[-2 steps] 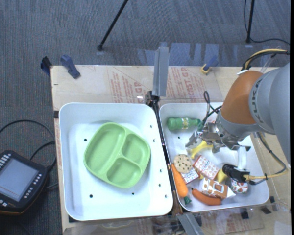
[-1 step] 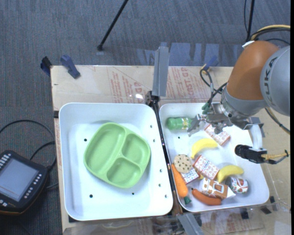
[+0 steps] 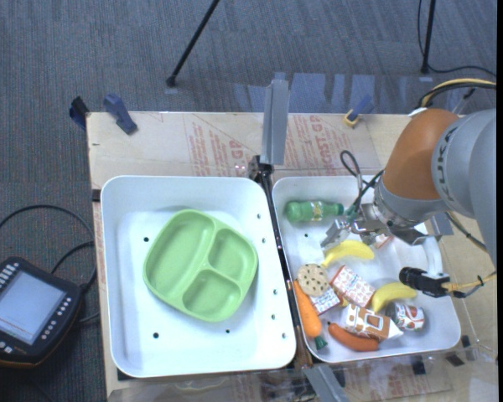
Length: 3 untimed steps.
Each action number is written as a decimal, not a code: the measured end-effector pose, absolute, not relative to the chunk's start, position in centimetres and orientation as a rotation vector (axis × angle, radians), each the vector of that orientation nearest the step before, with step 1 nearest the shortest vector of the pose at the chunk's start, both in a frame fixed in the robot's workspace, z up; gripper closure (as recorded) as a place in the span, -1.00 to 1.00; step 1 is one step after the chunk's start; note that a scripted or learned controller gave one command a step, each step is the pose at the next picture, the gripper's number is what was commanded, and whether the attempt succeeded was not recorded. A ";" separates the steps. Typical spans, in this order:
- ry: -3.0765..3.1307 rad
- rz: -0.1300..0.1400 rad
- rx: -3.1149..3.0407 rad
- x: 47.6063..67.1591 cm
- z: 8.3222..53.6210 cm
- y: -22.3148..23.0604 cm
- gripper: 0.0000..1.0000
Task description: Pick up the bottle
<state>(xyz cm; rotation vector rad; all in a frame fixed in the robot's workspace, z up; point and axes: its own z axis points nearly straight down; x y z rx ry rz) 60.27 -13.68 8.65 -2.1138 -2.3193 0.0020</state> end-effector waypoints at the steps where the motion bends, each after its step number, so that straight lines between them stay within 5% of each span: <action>1: -2.312 0.001 -2.118 60.2 9.6 -13.8 1.00; 2: -2.112 0.002 -2.324 64.3 13.7 -13.8 1.00; 3: -1.934 0.005 -2.469 60.7 8.6 -10.2 1.00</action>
